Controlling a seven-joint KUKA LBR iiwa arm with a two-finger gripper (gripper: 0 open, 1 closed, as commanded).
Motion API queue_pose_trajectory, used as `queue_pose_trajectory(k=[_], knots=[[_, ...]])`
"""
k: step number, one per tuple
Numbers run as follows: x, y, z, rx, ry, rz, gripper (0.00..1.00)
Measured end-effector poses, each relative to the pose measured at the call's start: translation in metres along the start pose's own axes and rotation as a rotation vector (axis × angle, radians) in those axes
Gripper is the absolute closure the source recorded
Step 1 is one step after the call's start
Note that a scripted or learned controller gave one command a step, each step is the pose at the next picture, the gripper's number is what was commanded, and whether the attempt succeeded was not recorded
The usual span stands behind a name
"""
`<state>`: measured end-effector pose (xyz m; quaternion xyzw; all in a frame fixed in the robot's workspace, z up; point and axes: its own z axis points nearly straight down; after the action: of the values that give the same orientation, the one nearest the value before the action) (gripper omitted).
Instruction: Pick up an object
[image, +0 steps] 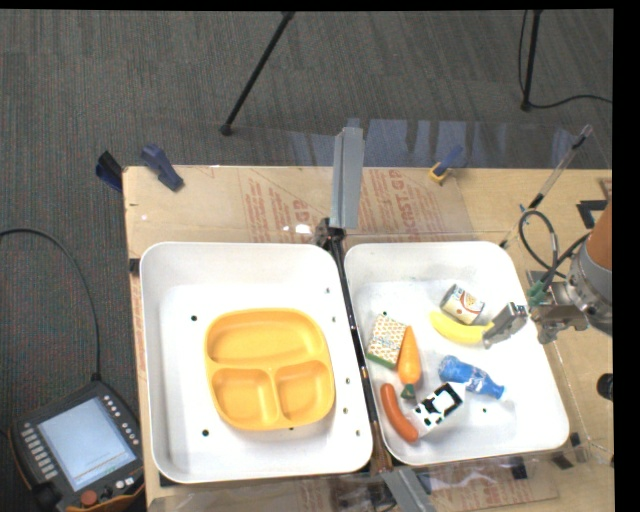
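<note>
Yellow banana (455, 327): smooth, curved, lying in the right bin (535, 405) near its far right part, just beside the gripper.
Small can (463, 303): printed label, tipped on its side, touching the banana's far edge.
Blue bottle (470, 377): glossy plastic, lying flat, nearer than the banana.
Orange carrot (409, 357): tapered, beside a flat speckled packet (387, 341).
Red sausage (398, 412): next to a black-and-white box (438, 405).
Gripper (503, 326): grey metal, low over the right bin's right side; nothing seen between its fingers, spread cannot be told.
Left bin (160, 300): holds an orange-yellow divided plastic tray (269, 367).
Bench (230, 205): brown cardboard surface.
</note>
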<state>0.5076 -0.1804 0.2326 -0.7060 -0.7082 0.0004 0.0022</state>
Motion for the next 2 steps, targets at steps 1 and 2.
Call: queue_pose_trajectory(k=[1, 2], knots=[[-0.028, 0.051, 0.135, -0.003, 0.001, 0.03, 0.0], [-0.006, 0.101, 0.144, -0.005, -0.002, -0.024, 0.0]])
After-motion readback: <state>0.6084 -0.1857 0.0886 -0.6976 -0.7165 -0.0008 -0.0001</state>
